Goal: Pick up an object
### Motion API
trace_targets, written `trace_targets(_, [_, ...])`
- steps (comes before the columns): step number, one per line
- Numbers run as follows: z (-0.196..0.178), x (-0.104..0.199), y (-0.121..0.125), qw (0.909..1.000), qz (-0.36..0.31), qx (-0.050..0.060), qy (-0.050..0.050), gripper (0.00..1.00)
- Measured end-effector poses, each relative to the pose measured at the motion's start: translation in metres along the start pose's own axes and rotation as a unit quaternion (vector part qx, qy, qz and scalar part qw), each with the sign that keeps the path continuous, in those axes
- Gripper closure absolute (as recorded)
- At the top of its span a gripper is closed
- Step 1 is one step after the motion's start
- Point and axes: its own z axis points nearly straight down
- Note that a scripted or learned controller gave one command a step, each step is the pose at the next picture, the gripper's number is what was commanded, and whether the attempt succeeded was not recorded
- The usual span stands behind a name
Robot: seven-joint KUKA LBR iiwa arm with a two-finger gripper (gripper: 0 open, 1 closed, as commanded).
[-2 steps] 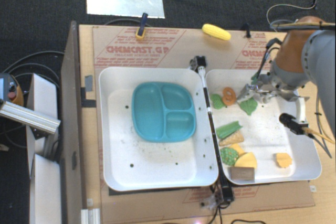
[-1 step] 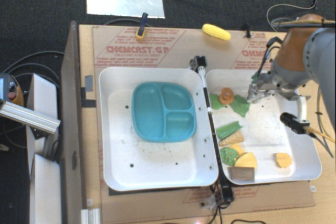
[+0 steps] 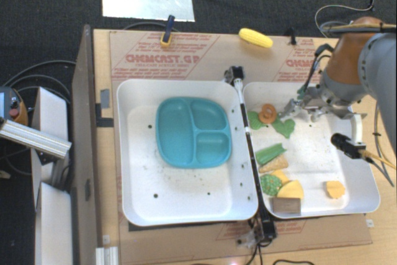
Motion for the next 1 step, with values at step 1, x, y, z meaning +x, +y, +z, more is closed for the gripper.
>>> trace_targets(1, [0.0128,0.0742,-0.0648,1.0000,-0.001,0.006,0.003,0.00])
